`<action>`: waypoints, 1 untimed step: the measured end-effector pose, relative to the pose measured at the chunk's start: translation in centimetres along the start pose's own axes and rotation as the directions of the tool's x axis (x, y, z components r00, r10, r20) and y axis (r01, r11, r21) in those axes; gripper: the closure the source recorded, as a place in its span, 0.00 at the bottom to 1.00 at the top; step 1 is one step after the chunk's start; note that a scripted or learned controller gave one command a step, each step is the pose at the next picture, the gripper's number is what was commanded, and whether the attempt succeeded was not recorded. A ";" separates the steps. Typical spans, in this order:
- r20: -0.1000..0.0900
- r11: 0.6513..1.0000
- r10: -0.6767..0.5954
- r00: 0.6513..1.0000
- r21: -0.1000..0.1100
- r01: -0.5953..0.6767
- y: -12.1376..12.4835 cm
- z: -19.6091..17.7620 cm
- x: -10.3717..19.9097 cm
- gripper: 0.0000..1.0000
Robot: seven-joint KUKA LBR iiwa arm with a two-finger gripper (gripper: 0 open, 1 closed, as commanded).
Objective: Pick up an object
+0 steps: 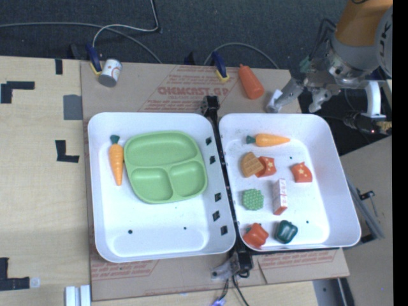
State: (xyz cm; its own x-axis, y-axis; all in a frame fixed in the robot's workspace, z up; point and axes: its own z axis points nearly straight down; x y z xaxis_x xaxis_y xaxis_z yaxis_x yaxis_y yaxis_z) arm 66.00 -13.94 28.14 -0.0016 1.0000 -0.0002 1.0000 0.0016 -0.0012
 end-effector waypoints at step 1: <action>-0.001 1.000 0.001 1.000 0.004 -0.001 -5.3 12.5 -1.4 0.00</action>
